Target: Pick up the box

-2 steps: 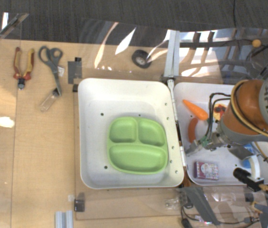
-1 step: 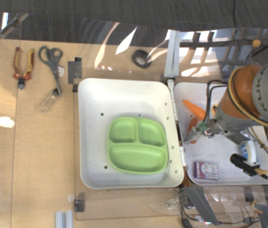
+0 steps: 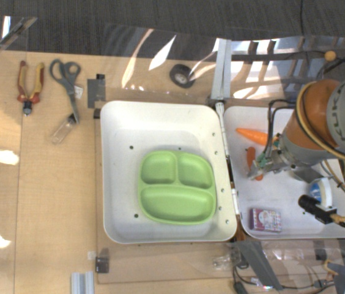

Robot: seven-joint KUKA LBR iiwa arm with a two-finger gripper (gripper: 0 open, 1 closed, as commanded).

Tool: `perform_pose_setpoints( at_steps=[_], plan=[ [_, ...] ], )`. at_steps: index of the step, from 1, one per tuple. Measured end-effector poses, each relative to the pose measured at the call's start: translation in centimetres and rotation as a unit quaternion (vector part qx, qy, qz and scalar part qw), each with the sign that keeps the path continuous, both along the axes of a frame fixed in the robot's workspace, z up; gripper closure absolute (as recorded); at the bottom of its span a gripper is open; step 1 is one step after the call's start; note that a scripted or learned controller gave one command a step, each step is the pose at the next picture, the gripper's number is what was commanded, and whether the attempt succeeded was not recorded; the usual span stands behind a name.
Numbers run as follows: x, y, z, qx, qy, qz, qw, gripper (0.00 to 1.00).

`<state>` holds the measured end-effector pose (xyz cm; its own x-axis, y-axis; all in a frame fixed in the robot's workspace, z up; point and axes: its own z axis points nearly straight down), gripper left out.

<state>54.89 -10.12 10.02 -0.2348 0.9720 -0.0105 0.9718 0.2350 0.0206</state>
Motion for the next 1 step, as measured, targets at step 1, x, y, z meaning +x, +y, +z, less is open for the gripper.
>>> perform_pose_setpoints(
  at_steps=[1],
  plan=[
    [1.29, 6.62, 9.49, -0.0003, 0.009, 0.225, 0.9744, 1.00]
  ],
)
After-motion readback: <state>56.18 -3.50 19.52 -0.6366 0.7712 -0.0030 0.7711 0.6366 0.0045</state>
